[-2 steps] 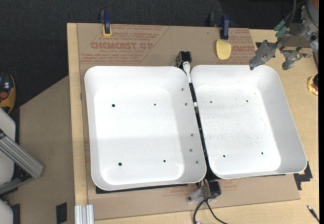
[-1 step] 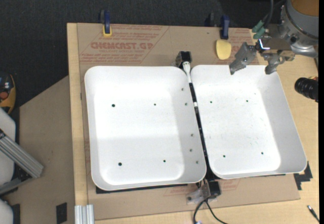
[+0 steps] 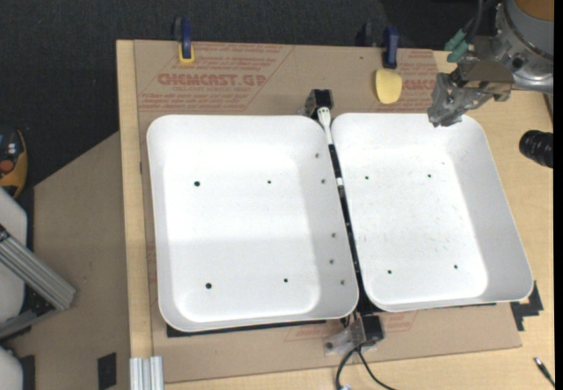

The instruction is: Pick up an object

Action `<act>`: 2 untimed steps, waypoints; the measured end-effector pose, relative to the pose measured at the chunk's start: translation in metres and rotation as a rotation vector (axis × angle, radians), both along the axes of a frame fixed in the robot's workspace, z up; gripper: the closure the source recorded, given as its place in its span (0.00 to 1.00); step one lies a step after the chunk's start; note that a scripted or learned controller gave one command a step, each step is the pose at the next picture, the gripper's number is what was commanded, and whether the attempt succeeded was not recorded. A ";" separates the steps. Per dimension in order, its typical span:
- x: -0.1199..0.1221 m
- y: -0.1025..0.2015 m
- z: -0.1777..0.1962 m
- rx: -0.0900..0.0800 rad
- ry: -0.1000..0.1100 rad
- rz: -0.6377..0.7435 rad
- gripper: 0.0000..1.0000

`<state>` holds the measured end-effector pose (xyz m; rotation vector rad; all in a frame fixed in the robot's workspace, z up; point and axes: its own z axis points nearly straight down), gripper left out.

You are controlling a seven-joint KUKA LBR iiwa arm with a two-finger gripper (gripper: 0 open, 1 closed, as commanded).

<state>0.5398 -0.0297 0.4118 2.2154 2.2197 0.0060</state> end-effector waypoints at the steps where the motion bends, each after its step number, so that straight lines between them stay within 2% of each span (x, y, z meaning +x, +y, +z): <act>1: 0.022 0.111 -0.078 0.004 0.016 0.009 1.00; 2: 0.049 0.212 -0.160 0.003 0.017 0.008 1.00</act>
